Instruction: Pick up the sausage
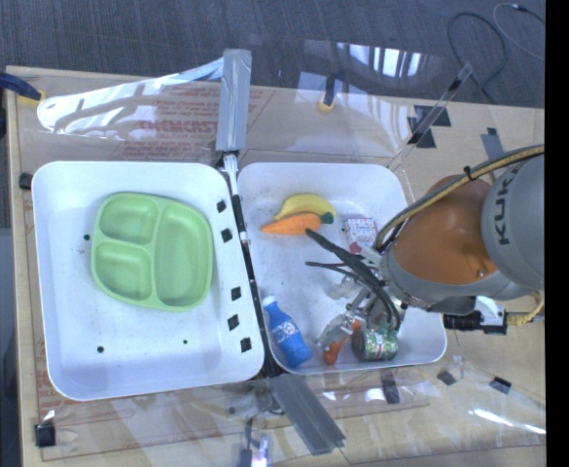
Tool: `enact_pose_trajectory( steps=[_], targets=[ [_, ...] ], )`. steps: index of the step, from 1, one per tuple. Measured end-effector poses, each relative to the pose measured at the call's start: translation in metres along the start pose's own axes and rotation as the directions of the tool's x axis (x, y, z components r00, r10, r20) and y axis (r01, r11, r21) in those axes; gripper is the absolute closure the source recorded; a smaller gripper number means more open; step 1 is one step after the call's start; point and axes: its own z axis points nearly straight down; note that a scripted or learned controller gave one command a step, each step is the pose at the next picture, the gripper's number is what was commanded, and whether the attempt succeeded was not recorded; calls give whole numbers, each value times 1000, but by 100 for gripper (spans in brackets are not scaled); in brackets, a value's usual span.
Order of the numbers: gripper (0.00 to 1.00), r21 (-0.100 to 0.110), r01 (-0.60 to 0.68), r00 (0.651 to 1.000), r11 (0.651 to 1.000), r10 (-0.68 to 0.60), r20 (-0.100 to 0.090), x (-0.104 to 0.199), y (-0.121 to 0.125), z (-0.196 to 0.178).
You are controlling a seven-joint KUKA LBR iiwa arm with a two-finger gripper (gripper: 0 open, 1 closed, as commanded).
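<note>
Near desk edge: clear plastic sheeting and strips of grey tape (303,414) lie over the wooden desk (479,426) below the two bins.
Right bin, near edge: a blue bottle (286,332) with a white cap lies tilted beside the left wall of the right bin (265,178); a green can (378,343) lies by the near right corner.
Sausage: the sausage (335,346), a small orange-red piece, lies at the right bin's near edge, between the bottle and the can, its upper end just under the end effector's tip.
End effector: the end effector (347,321) hangs low over the near half of the right bin, right above the sausage; how far it is parted cannot be told, and nothing can be seen in its grip.
Arm: the grey arm (517,232) with its orange band (440,246) reaches in over the right bin's right edge, black cables trailing across the bin floor.
Left bin: a green divided plate (154,251) sits in the middle of the left bin (55,188).
Right bin, far half: an orange carrot (291,225) lies touching a yellow banana (305,205) behind it; a small red-and-white packet (360,230) sits just to their right.
Far desk edge: a grey taped post (233,100) stands behind the seam between the bins.
</note>
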Motion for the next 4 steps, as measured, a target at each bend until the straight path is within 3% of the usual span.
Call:
enact_pose_trajectory(
  steps=[1,2,3,4],
  targets=[
    [100,-1,2,1000,1000,-2,4,-2,0,-11],
    [0,-1,3,1000,1000,-3,4,-2,0,-11],
    [0,0,77,997,997,-77,0,0,0,-1],
    [100,0,81,997,997,-81,4,-1,1,-12]
  ],
)
